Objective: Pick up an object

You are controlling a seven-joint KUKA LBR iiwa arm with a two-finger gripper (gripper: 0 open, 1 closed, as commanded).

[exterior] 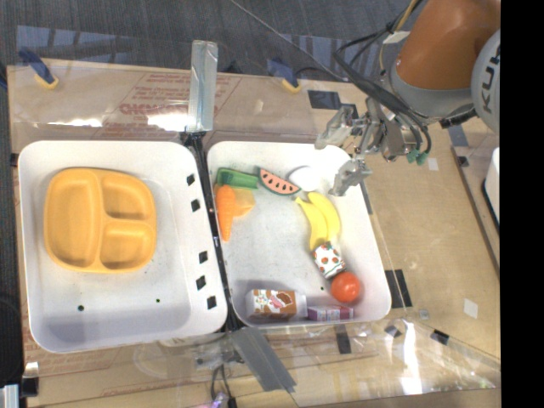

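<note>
My gripper (340, 155) hangs over the far right corner of the right bin (280, 253), open, with nothing between its fingers. Just below it in the bin lies a yellow banana (321, 218). A watermelon slice (278, 181) rests to the left of the gripper, beside a small white round piece (303, 177). An orange carrot with a green top (228, 202) lies along the bin's left wall. Near the front are a red-and-white small bottle (327, 258), a red tomato (346, 288) and a lying bottle with a brown label (285, 304).
The left bin (110, 313) holds a yellow divided plate (99, 219). A grey strip of tape (202, 87) stands up at the back between the bins. Cables run from the arm (442, 41) at the upper right.
</note>
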